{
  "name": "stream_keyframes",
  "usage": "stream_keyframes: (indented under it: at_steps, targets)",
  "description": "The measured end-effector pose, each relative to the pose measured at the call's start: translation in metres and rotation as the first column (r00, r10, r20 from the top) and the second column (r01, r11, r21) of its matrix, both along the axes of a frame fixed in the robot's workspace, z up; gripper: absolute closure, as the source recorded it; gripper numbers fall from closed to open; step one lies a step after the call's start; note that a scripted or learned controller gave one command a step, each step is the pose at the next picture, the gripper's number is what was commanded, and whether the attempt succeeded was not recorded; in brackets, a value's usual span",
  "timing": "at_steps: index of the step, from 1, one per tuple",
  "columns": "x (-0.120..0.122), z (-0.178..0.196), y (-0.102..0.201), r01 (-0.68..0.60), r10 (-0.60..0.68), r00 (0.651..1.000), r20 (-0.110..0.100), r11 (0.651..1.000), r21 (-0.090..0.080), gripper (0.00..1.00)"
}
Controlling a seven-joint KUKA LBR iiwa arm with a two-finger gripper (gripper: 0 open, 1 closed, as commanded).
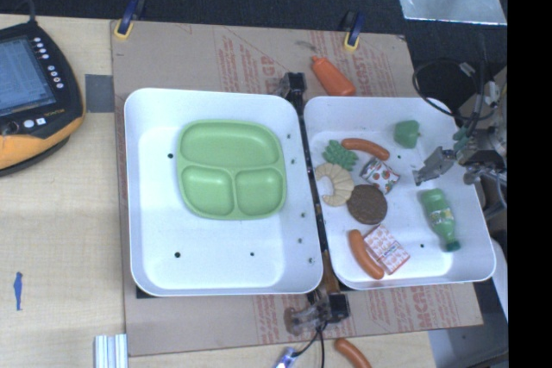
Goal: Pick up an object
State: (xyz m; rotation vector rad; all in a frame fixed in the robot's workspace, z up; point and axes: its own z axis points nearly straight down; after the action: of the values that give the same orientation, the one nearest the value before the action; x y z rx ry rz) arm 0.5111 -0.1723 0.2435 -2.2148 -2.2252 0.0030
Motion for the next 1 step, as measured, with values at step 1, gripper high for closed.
stream_keyframes:
  at_steps: [1]
  targets:
    - [0.0286, -0.0788, 0.0113, -0.001, 0.001, 1.0, -0.002, 1.0, -0.001, 0.0]
